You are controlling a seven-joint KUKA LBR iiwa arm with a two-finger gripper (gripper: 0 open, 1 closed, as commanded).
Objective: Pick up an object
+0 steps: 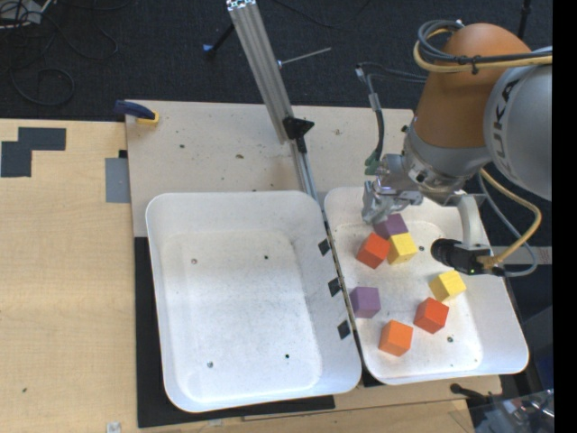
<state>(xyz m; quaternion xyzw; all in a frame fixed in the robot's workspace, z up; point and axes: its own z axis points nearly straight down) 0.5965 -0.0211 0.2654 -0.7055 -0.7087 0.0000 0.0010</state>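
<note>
Camera view: The bench carries two shallow white bins side by side. The left bin [180, 224] has a bare floor. The right bin [505, 350] holds seven small blocks, so every candidate for the pick lies there.

The gripper [386, 207] hangs low over the far end of the right bin, directly above a tight cluster: a purple block [393, 225], a yellow block [403, 247] and a red block [371, 250], which touch or nearly touch. Whether the gripper is parted or closed cannot be told from this angle, and no block is seen held.

Four blocks lie apart from the cluster: a second purple block [364, 301] near the divider, a second yellow block [447, 284], a second red block [432, 315] and an orange block [396, 336].

Judgement: the position suits a descent on the upper purple block. The close neighbours may obstruct clean entry.
</note>
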